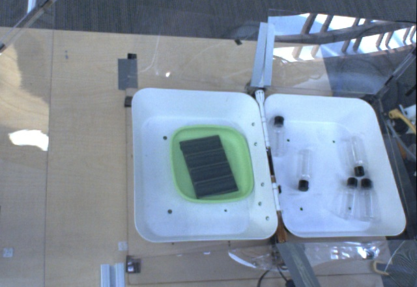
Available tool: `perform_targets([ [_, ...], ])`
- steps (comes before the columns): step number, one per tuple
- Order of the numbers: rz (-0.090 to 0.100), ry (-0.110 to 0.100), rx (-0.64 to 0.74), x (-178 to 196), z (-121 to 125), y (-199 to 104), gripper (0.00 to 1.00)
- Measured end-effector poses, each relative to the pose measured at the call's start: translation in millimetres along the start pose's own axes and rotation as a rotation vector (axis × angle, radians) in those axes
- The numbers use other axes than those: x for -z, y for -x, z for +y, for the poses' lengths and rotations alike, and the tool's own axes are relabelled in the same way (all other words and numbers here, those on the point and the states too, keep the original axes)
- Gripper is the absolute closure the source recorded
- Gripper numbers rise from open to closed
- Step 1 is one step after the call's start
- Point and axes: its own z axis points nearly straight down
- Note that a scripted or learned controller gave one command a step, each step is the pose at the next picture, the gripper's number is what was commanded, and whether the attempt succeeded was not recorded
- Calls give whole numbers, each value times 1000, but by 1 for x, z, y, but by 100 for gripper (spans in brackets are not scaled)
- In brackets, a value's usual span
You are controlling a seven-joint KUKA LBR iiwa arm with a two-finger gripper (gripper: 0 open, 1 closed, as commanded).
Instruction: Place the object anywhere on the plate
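Note:
A green square plate point(242, 162) lies in the left white bin point(150, 168). A dark grey ribbed rectangular block point(208, 166) rests flat on the plate, slightly turned. In the right white bin point(326, 110) lie several clear vials with black caps: one near the top left point(278, 131), one in the middle point(303, 172), and a cluster at the right point(358, 181).
A metal divider post point(262, 58) stands behind the seam between the two bins. A small grey bracket point(128, 72) sits on the wooden bench behind the left bin. Framework and cables crowd the far right edge.

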Motion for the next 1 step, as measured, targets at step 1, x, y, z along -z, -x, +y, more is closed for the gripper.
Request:
perform_targets([
  [1,5,4,1,35,1,-1,0],
])
